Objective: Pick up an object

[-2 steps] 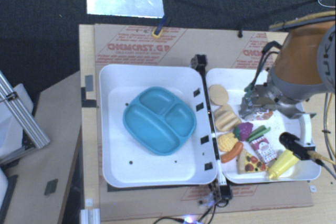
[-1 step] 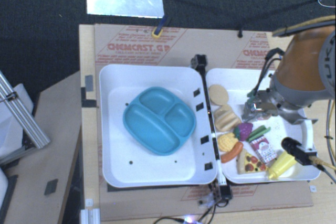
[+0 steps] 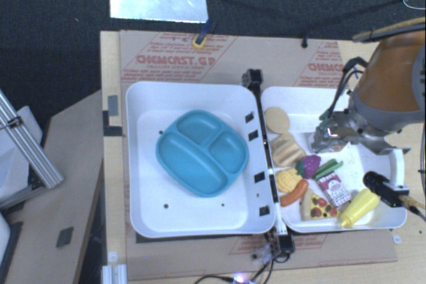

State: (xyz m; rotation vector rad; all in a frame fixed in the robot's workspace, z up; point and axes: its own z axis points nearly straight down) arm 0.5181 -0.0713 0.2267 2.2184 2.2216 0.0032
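Note:
My gripper (image 3: pixel 325 139) hangs low over the right bin (image 3: pixel 303 98), near its middle. It is just above and right of a tan bread slice (image 3: pixel 286 148) and just above a purple grape bunch (image 3: pixel 308 165). A green piece (image 3: pixel 328 168) lies below it, beside the grapes. Nothing can be seen held in the gripper. Further toy foods lie along the bin's front: a yellow corn cob (image 3: pixel 287 178), an orange sausage (image 3: pixel 295 192), a pizza slice (image 3: pixel 316 208), a red carton (image 3: pixel 335 190) and a yellow bottle (image 3: pixel 357 206).
A round tan piece (image 3: pixel 277 120) lies at the right bin's back left. The left bin (image 3: pixel 146 110) holds a blue divided plate (image 3: pixel 202 152). The divider (image 3: pixel 261 136) between the bins carries black clips. The arm's orange band (image 3: pixel 398 70) looms over the right edge.

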